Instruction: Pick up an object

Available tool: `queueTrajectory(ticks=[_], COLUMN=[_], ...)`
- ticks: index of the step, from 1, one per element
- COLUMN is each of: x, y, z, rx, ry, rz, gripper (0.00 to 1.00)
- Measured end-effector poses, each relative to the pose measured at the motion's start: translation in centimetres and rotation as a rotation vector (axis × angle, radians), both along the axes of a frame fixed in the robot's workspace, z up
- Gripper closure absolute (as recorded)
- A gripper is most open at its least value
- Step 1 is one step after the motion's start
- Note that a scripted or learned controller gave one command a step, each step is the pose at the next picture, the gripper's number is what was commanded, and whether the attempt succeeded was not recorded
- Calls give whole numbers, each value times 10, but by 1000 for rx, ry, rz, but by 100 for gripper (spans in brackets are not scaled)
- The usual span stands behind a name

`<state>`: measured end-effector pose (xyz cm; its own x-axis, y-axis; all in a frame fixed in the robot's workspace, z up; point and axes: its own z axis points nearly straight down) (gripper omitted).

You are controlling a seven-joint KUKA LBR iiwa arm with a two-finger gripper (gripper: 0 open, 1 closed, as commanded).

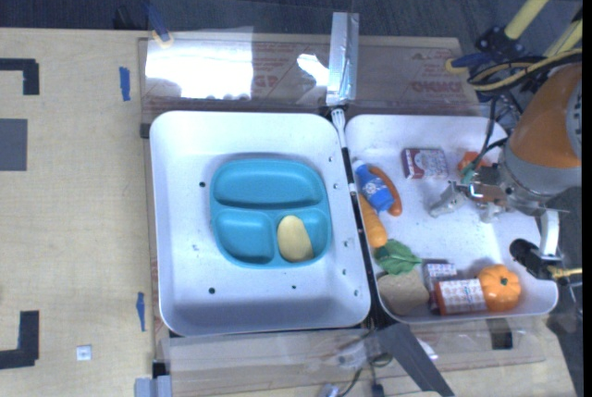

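The left bin [176, 229] holds a blue divided tray [250, 201] near its middle, and a yellow potato-shaped piece [295, 239] lies in the tray's near right compartment.

Just across the shared wall, the right bin [384, 134] carries the clutter. Along its left wall lie a blue-and-red bottle-like toy [377, 187] and an orange carrot [372, 225], both with their long axes running roughly front to back. A green leafy piece [400, 255] sits below them. A small red-and-white box [425, 163] lies toward the bin's far edge. At the near edge a red-labelled can [459, 293] lies on its side, touching a small orange pumpkin [500, 287].

The end effector [467, 199] hangs over the right half of this bin, its fingers spread apart with nothing between them. No object is picked yet.

Judging from this, the box is the nearest candidate: it lies just beside the end effector, toward the bin's far left, its long axis roughly across the bin. The can and pumpkin lie well apart toward the near edge.
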<state>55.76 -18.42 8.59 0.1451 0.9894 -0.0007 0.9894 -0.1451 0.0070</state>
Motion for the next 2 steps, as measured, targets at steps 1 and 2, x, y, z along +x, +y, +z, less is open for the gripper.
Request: queueTrajectory(ticks=[1,2], x=[-63,8], y=[33,31], z=[4,0], rx=[5,-1], ry=[13,-1], rz=[88,54], gripper=[0,0])
